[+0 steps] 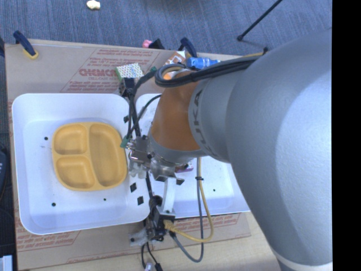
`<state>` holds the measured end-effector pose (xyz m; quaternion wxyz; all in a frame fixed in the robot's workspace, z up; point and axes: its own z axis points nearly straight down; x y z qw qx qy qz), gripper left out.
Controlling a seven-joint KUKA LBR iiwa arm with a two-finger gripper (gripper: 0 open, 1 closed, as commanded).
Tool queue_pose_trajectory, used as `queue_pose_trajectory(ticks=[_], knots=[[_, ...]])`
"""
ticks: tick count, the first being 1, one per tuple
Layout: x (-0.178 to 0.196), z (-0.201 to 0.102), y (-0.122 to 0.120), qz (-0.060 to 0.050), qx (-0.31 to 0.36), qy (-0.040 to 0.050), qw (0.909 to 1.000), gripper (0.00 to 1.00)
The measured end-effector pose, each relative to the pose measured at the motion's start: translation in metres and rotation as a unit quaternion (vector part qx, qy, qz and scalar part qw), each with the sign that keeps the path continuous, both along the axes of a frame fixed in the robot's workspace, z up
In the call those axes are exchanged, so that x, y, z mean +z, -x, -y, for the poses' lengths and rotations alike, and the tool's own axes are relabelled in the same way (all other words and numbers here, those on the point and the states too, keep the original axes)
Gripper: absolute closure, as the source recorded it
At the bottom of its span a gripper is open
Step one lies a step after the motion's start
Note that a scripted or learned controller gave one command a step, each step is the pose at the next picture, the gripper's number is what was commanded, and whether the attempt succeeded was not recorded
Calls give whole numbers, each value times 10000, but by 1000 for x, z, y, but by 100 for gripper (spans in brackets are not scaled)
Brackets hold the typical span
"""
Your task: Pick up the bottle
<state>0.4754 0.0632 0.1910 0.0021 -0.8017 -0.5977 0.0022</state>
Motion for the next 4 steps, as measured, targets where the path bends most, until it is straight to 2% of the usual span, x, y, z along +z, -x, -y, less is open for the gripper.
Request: queue_pose_trajectory(ticks=[1, 2, 3, 4], knots=[[0, -5, 0, -11, 733, -6, 9973, 100], [88, 52, -1, 25, 2766, -2, 9610, 100], [0, 37, 0, 4, 2814, -13, 9596, 100], [130, 85, -1, 29, 3110, -1, 9504, 100]])
